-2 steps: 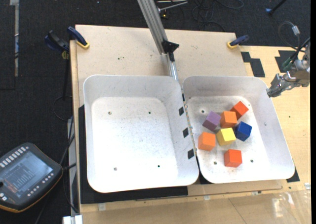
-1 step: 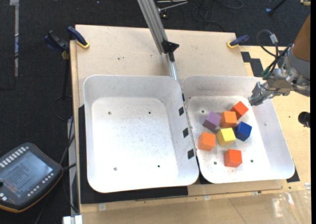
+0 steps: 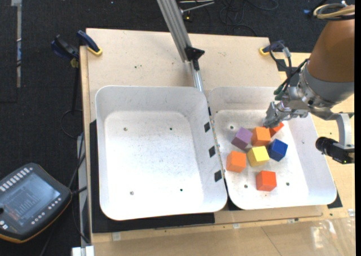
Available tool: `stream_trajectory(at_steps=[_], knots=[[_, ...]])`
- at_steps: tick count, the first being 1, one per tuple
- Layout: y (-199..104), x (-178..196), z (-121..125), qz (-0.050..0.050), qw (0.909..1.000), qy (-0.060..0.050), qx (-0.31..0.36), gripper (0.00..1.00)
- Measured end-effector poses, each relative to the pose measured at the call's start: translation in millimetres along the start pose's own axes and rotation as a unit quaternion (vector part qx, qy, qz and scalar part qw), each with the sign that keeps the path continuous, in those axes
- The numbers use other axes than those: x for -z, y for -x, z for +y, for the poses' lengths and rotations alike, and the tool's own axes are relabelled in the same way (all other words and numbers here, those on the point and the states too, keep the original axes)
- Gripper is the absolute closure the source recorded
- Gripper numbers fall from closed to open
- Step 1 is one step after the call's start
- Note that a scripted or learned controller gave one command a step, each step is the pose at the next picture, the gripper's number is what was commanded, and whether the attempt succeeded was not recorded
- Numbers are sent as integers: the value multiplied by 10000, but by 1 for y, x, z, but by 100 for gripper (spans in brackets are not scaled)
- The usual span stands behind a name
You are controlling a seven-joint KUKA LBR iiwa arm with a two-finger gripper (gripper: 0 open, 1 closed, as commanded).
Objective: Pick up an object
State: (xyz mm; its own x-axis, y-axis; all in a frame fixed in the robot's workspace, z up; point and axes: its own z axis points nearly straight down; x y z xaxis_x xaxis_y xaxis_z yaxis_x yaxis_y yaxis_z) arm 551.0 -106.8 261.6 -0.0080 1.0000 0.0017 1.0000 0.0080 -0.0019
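Observation:
Several small cubes lie in the right bin (image 3: 316, 187): a purple cube (image 3: 243, 137), an orange cube (image 3: 261, 135), a yellow cube (image 3: 259, 155), a blue cube (image 3: 278, 149), a second orange cube (image 3: 236, 161) and a red-orange cube (image 3: 266, 180). A small red piece (image 3: 276, 129) peeks out just under the gripper. My gripper (image 3: 273, 119) hangs low over the back of the cluster, right above the first orange cube and the red piece. Nothing is visibly held.
The left bin (image 3: 113, 136) sits beside the right one, sharing a middle wall. A slanted metal pole (image 3: 175, 23) crosses the bench's back. Clamps sit at the back corners. A teach pendant (image 3: 28, 198) lies off the bench at lower left.

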Motion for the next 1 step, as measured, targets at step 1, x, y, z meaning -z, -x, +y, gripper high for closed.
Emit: stream_trajectory(at_steps=[1], knots=[[-45,0,-14,1,10000,4,-1,100]])
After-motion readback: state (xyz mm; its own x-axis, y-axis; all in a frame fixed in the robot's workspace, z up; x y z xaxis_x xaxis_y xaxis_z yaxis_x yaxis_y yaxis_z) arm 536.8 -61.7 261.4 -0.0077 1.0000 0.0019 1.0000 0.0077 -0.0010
